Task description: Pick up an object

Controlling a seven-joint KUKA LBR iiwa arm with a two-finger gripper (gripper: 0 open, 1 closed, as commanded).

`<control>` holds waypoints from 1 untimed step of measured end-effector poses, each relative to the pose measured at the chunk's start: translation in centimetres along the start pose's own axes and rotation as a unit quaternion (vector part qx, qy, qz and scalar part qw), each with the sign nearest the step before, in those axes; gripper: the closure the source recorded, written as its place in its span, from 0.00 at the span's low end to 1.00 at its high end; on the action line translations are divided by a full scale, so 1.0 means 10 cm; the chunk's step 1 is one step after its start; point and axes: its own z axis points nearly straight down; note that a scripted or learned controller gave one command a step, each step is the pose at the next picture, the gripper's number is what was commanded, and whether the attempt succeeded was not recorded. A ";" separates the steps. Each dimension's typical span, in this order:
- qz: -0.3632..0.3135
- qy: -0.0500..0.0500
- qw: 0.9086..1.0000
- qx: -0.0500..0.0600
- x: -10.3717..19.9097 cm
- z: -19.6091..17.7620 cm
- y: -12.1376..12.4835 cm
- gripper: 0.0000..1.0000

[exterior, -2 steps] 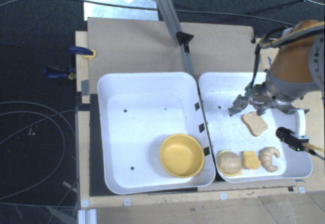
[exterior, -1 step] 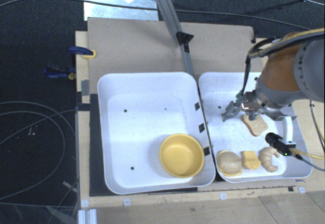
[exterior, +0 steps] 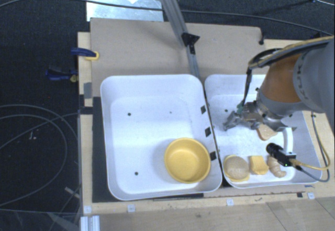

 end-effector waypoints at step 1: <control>0.000 0.000 1.000 -0.003 0.00 -0.13 0.01 1.00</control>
